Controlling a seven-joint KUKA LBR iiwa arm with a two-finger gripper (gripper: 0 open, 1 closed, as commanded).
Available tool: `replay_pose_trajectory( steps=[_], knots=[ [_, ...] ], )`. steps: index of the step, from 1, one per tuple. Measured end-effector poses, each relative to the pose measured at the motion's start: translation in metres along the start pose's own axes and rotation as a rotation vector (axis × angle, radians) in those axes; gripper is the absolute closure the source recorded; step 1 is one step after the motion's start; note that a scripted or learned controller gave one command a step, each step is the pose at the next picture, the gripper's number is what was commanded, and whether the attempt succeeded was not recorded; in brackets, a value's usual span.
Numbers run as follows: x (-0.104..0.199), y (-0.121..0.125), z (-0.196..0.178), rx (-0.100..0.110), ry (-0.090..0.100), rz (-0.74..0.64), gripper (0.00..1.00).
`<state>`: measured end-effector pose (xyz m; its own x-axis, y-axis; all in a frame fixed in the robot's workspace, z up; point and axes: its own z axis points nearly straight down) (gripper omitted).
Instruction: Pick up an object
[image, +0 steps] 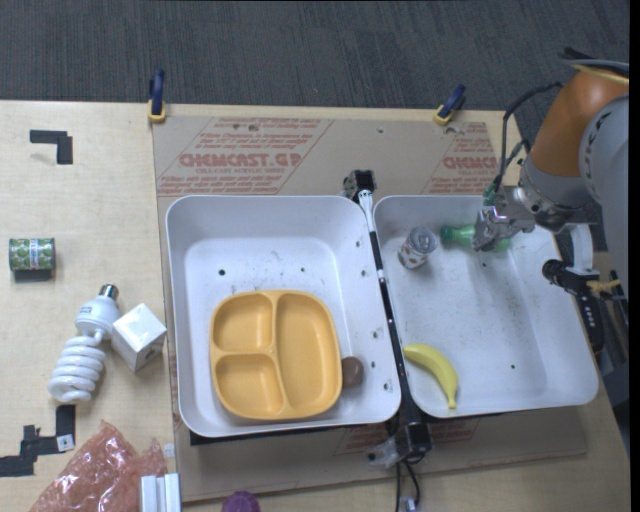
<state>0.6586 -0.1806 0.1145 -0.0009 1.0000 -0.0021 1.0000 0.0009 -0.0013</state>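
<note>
Across the bench, two white bins sit side by side, and in the right bin (560, 385) we see the hand (490, 232), whether parted or closed we cannot tell, touching a small green object (458, 235), likely light and slippery, best pinched mid-body.

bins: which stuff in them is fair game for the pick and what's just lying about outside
For the job: claw, green thing beside it, small grey thing, banana, yellow tray, brown thing.

Lying about: bulb, white cube, green can, red mesh bag.
</note>
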Motion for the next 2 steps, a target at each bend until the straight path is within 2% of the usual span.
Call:
replay_pose_trajectory(
  steps=[1, 2],
  knots=[
    [0.001, 0.0, 0.0, 0.001, 0.002, -0.001, 0.0],
    [0.041, -0.004, 0.022, -0.001, 0.001, -0.001, 0.0]
  ],
)
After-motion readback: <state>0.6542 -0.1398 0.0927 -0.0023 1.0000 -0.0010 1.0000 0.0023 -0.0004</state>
